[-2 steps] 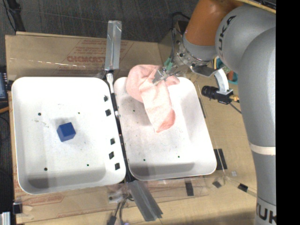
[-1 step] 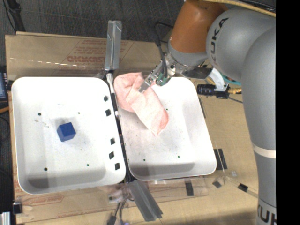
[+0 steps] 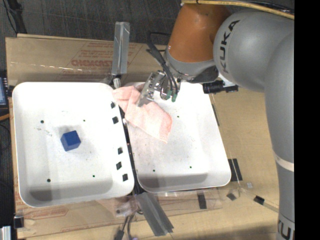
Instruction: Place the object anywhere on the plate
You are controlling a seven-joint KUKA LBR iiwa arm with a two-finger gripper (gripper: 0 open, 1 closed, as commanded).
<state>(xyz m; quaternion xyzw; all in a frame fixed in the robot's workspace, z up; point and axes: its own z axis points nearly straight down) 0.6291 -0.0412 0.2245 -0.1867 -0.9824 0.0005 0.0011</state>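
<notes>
Pincer (image 3: 159, 90) fingertips blurred, indistinct

The arm (image 3: 260, 59) enters from the right edge of the camera view and bends leftward, grey casing uppermost. The orange band (image 3: 197, 31) sits directly above the wrist. The gripper (image 3: 150, 95) points down and to the left from the wrist. Finger separation cannot be determined at this angle.
</notes>
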